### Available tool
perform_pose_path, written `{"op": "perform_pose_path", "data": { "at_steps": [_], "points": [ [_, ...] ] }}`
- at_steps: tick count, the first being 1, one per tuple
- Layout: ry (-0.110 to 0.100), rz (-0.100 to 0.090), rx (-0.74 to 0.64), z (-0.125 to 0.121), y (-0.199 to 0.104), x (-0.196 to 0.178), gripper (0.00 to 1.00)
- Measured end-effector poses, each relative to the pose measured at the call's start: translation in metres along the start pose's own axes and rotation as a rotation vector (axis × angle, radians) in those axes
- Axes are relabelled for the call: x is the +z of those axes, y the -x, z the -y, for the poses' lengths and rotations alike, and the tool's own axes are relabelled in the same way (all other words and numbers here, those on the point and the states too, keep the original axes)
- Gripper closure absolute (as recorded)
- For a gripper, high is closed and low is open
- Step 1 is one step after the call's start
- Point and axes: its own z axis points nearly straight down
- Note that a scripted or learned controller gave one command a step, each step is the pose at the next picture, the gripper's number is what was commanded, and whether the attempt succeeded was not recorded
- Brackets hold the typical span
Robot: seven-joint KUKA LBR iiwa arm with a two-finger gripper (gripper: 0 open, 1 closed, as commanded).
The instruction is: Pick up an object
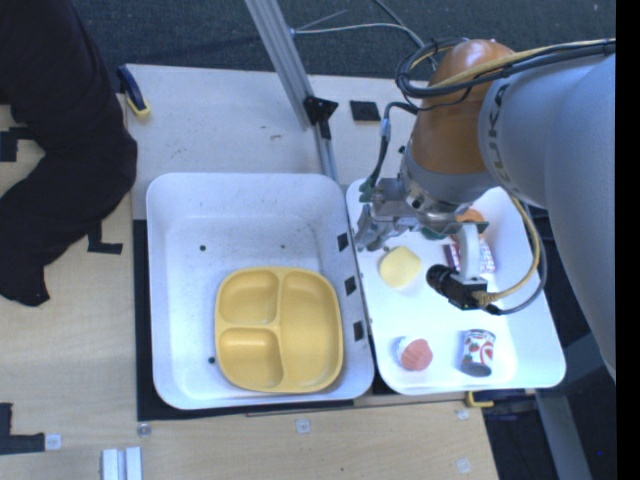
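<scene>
A pale yellow, rounded block-shaped object (400, 267) lies in the right-hand shallow white bin (530, 363), close to that bin's left wall and just below the tool (377, 226). The tool, a grey metal assembly at the end of the grey arm (540, 118) with its orange band (455, 108), hangs over the upper left part of the right bin; whether it is open or closed cannot be told from this slanted view, and nothing can be seen gripped in it. To the right of the yellow object sits a red and white packet (472, 250), partly covered by the wrist, and a black hose fitting (452, 285) (part of the arm's cabling) hangs just beside it. Nearer the front edge of the same bin lie a small red and white round object (413, 354) and, to its right, a small red and silver can (478, 351). The left-hand shallow white bin (200, 218) holds a yellow plastic plate (279, 328) with three compartments, set toward its front right. Both bins rest on the light wooden table (60, 368).
</scene>
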Motion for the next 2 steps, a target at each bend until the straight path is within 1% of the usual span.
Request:
{"op": "perform_pose_path", "data": {
  "at_steps": [1, 2],
  "points": [
    [0.001, 0.0, -0.001, -0.017, -0.048, 0.006, 1.0],
    [0.003, -0.001, -0.001, -0.025, -0.098, -0.009, 1.0]
  ]
}}
